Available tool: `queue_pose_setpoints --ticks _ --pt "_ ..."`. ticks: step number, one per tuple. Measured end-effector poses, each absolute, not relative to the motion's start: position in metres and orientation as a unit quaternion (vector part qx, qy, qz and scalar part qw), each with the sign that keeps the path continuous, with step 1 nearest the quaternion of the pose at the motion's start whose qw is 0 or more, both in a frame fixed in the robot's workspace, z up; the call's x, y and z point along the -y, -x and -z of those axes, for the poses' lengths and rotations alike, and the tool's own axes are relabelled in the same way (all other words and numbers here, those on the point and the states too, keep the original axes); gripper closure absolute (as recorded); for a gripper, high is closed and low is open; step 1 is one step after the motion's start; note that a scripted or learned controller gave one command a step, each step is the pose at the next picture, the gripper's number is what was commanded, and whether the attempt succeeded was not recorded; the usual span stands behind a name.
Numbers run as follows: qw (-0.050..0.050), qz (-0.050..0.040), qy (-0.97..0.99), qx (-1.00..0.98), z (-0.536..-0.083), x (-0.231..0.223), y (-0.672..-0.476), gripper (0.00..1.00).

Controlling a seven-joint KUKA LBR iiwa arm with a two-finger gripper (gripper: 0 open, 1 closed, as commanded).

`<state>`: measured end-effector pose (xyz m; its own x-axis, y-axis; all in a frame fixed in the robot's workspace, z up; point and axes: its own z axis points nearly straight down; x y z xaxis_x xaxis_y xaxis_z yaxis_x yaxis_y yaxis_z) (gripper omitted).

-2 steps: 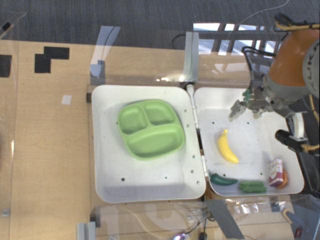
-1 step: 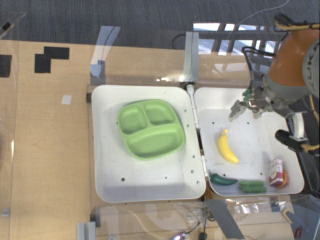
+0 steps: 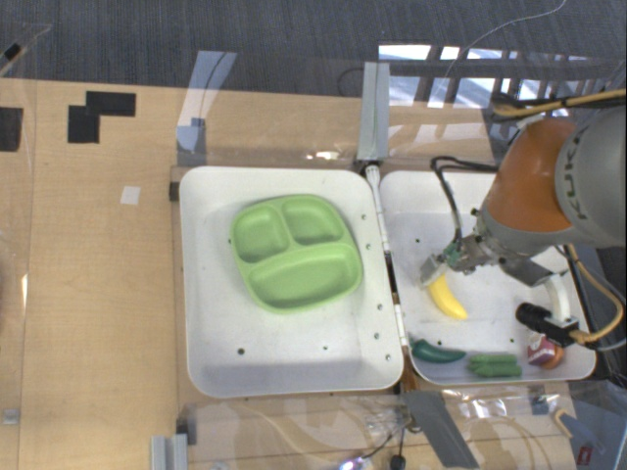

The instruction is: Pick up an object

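My pincer [image 3: 443,262] hovers just above the yellow banana [image 3: 449,299] in the right bin [image 3: 416,209]; I cannot tell its state.

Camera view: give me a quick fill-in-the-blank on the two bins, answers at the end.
1. The divided green plate lies in the ____ bin.
2. The yellow banana lies in the ____ bin.
3. The plate has ____ compartments.
4. The gripper hangs just above the ____.

Answers: left; right; three; banana
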<state>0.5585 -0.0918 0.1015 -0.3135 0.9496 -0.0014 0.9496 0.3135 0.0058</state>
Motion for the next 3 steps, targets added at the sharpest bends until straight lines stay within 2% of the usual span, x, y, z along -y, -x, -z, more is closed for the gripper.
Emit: queue_pose_setpoints --ticks 1,2,3 --pt "0.004 -0.0037 -0.585 -0.811 -0.113 0.091 -0.560 1.00" --pt "0.002 -0.0011 -0.646 -0.763 -0.153 0.125 -0.568 1.00" --pt "0.002 -0.0019 -0.674 -0.739 -0.212 0.058 -0.588 1.00"
